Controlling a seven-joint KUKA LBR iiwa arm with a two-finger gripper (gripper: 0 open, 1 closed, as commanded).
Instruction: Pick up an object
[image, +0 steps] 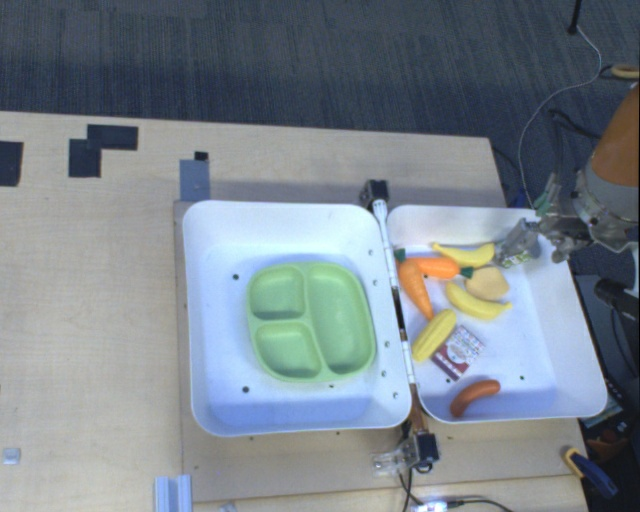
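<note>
The right bin (560, 360) holds several toy foods. A yellow banana (465, 253) lies at its back, with a beige piece (488, 285) and a second banana (478, 303) just in front. Two orange carrots (418, 285) lie by the left wall. A yellow corn cob (433, 335), a red and white packet (461, 351) and a brown sausage (473, 395) sit nearer the front. My gripper (535, 245) hangs over the bin's back right corner, just right of the first banana's tip. It is open, and nothing sits between its fingers.
The left bin (215, 300) holds a green divided plate (310, 320). A black clamp (376, 190) stands at the back between the bins. Cables run at the front edge (410, 460) and behind the arm (560, 100).
</note>
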